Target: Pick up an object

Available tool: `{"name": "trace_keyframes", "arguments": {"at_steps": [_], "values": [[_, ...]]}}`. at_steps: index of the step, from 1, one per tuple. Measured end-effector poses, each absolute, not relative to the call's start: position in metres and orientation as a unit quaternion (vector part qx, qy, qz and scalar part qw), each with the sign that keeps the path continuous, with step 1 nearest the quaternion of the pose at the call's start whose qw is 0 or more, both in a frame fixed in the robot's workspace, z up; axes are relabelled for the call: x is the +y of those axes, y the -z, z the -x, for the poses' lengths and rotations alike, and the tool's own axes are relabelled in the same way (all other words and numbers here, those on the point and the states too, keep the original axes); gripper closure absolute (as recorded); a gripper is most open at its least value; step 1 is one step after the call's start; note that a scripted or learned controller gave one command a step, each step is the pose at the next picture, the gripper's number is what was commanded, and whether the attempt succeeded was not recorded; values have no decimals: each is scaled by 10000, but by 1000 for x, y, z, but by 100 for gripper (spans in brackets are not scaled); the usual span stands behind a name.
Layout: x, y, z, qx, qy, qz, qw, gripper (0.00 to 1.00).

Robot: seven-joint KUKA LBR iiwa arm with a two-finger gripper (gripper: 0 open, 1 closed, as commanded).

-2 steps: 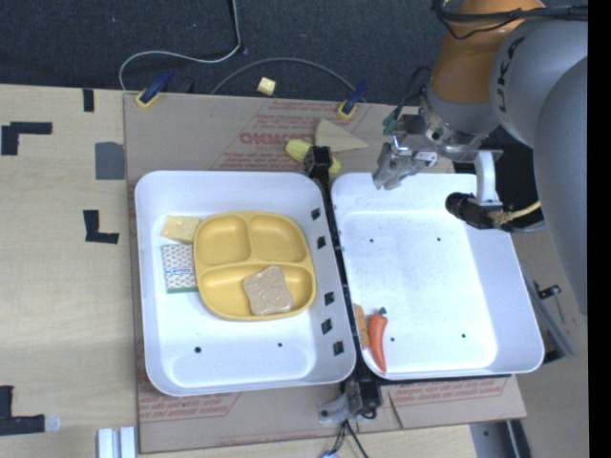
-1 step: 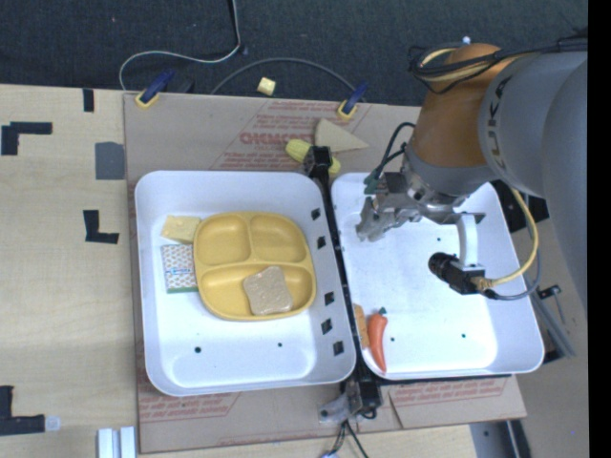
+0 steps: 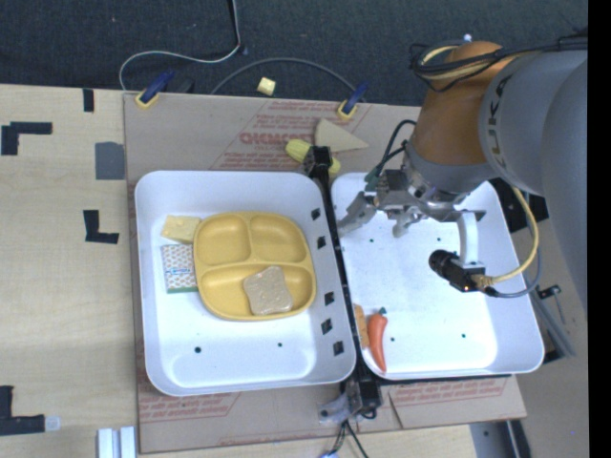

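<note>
Carrot [image 3: 377,337] sits well below your gripper [image 3: 384,213], against the right bin's [image 3: 516,351] left wall. Looks light, stiff, smooth; grab mid-body. Can't tell the gripper's state.

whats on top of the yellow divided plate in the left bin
A tan slice of toy bread lies in the lower right compartment of the yellow divided plate. The other compartments show bare yellow. Whatever is under the bread or the plate is covered.

Bench [image 3: 57,256] w/ 2 white bins [image 3: 153,351]
</note>
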State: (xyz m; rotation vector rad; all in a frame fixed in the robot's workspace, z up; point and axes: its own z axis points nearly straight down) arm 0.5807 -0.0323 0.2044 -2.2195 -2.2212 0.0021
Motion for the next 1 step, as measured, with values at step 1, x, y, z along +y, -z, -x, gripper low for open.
{"name": "trace_keyframes", "arguments": {"at_steps": [1], "values": [[-26,-183,-551,-7067,-15,7075,12,0]]}}
